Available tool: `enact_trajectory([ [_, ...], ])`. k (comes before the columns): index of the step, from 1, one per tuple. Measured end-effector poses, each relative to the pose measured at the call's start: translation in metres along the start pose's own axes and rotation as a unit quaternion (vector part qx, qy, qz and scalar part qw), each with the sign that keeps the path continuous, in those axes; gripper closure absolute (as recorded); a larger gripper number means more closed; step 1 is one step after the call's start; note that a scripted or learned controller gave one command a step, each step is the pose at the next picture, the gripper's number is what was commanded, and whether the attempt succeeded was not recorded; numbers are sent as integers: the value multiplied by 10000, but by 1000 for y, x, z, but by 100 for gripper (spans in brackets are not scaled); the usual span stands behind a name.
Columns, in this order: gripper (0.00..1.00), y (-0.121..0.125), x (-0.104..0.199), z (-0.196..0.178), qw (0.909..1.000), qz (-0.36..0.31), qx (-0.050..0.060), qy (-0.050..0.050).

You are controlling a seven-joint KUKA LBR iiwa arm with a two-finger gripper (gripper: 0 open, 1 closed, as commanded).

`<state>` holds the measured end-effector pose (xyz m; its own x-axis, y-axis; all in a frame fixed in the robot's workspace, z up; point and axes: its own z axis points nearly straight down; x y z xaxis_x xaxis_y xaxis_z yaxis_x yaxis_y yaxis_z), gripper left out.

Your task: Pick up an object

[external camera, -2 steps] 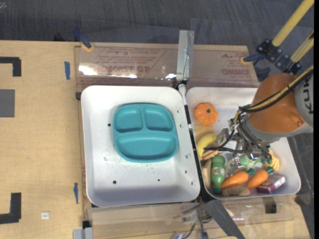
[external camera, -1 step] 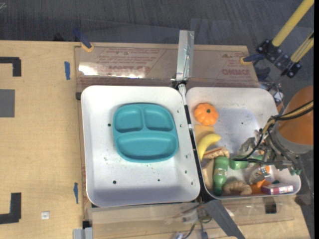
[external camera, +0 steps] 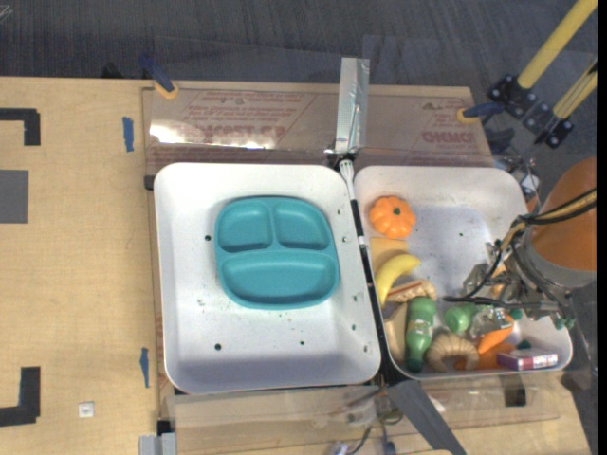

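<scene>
The jaws [external camera: 501,297] hang low in the right bin [external camera: 446,192]; I cannot tell how they stand. Toys [external camera: 427,335] lie just left of them. A pumpkin [external camera: 392,216] sits farther left.

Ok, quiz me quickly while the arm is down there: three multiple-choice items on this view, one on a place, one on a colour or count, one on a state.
1. Where does the teal divided plate lie?
A. In the left bin
B. In the right bin
C. On the bench outside both bins

2. What colour is the small pumpkin?
A. Purple
B. Orange
C. White

3. How does the banana lie?
A. Lifted above the bin
B. On the teal plate
C. Down in the right bin by the divider

Answers: 1 A, the plate sits in the middle of the left bin. 2 B, it is plainly orange with a green stem. 3 C, it rests on the right bin floor next to the wall between the bins, apart from the gripper.
</scene>
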<state>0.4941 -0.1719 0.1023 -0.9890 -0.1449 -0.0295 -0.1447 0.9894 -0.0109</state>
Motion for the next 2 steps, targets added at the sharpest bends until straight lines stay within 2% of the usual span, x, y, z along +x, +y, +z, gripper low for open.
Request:
enact_trajectory([
  [1, 100, -18, -12, -83, 9983, 581, -25, 89],
  [2, 100, -43, -6, -9, 9949, -1006, -33, 42],
])
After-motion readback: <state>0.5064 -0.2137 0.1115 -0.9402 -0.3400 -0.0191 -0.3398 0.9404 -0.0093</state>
